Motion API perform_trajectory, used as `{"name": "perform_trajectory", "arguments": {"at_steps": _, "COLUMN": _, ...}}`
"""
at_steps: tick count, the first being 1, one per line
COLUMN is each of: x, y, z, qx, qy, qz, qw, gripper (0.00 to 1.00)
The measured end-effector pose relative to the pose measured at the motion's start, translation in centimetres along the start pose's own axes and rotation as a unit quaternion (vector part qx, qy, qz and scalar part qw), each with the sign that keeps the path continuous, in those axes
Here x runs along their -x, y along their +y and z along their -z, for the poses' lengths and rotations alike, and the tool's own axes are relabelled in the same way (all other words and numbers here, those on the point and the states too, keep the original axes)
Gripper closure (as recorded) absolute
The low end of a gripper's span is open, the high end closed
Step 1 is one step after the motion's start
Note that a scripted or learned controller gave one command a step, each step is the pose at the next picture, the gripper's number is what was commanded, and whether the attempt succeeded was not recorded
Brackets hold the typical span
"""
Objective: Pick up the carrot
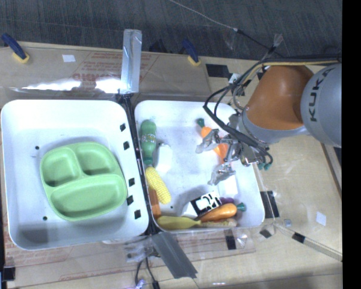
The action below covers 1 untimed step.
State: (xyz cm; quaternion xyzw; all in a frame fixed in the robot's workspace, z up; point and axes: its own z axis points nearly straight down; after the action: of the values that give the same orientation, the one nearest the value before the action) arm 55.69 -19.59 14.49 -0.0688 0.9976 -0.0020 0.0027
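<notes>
Carrot: small orange carrot with a green top (206, 130), lying in the right white plastic bin (186, 110) toward its far right part, between the metal fingers (206, 142) of the hand.
Hand: two-finger hand (215, 158) low in the right bin, its fingers spread apart, one each side of the carrot, not closed on it.
Arm: grey arm with orange band (280, 101), black cables looping above the bin.
Along the divider: green cucumber (148, 135), yellow corn cob (158, 185).
Near wall: yellow banana (177, 223), a larger orange carrot-like vegetable (219, 211), black-and-white box (204, 203).
Left bin: white bin (18, 131) holding a green divided plate (82, 179).
Table: brown cardboard-covered table (301, 191).
</notes>
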Motion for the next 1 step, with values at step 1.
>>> {"name": "perform_trajectory", "arguments": {"at_steps": 1, "x": 2.76, "y": -1.87, "z": -5.27, "qx": 0.001, "qy": 0.001, "qz": -0.083, "qw": 0.9965, "gripper": 0.0}}
